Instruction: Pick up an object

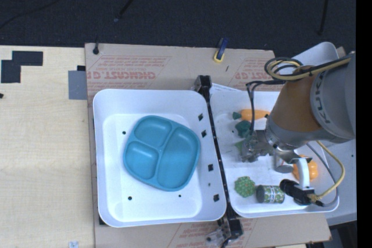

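My gripper hangs low over the middle of the right bin, with the grey arm coming in from the right. Just beyond it lies a small dark green piece, and behind that an orange carrot-like object with a green end. Nearer the front rest a bumpy green ball and a small dark bottle on its side. An orange round thing shows at the right, partly behind the wrist. Nothing can be seen between the gripper's tips.
The left bin holds a blue divided plate. A black divider runs between the two bins. Both stand on a cardboard sheet, with a blue-and-yellow clamp at its far edge.
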Robot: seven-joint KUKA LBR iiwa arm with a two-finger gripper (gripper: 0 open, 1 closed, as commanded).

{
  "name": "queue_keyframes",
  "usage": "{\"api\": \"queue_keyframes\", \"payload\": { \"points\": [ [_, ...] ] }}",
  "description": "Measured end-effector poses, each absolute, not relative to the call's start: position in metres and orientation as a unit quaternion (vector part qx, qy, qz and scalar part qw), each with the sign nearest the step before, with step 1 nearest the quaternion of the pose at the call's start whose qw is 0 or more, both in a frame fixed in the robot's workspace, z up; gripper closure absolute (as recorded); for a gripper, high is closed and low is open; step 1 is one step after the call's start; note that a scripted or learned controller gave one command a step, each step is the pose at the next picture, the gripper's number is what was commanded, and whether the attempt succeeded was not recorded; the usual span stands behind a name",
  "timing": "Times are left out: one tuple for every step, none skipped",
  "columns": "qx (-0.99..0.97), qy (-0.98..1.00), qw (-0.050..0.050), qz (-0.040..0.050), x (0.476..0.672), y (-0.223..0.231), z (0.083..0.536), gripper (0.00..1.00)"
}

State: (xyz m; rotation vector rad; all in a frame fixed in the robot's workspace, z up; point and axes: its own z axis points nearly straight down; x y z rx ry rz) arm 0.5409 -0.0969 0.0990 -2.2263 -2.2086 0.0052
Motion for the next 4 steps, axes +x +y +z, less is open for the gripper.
{"api": "queue_keyframes", "payload": {
  "points": [
    [-0.71, -0.705, 0.0, 0.0001, 0.535, -0.099, 0.143, 1.0],
    [-0.707, -0.707, -0.001, -0.0011, 0.54, -0.099, 0.206, 1.0],
    [-0.707, -0.707, 0.0, -0.0002, 0.54, -0.1, 0.229, 1.0],
    [-0.706, -0.709, 0.001, 0.0003, 0.541, -0.049, 0.238, 1.0]
  ]
}}
